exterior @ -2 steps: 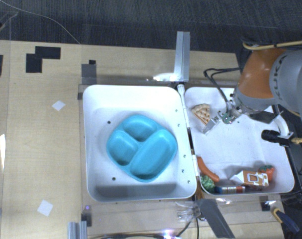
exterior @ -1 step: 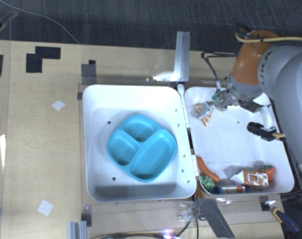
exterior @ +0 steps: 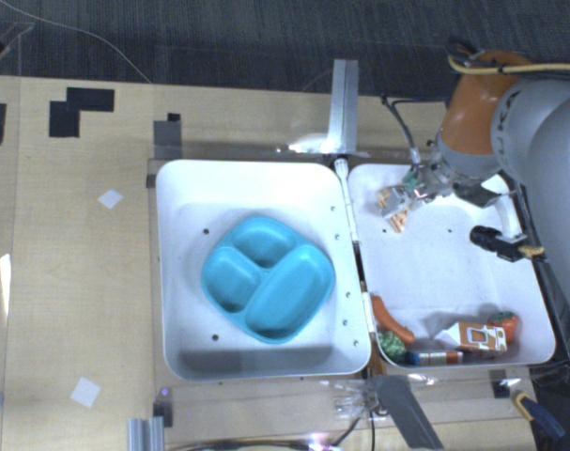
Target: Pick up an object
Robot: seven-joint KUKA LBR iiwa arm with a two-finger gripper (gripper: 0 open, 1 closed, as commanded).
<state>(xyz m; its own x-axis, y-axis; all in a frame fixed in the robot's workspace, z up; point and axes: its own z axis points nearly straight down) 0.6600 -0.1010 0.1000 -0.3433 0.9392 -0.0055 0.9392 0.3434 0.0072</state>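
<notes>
Objects for picking lie along the lower edge of the right bin point(exterior: 454, 280): an orange carrot-like piece point(exterior: 392, 318) at lower left, a green item point(exterior: 393, 348) just below it, a marker point(exterior: 439, 356), and an orange-and-white carton point(exterior: 480, 335) at lower right. The gripper point(exterior: 400, 200) sits at the bin's upper left, well apart from them; whether the jaws are parted or closed cannot be told. The arm point(exterior: 510, 120) enters from upper right. The left bin point(exterior: 186, 252) holds a blue divided tray point(exterior: 268, 277). Both bins rest on the desk point(exterior: 69, 280).
</notes>
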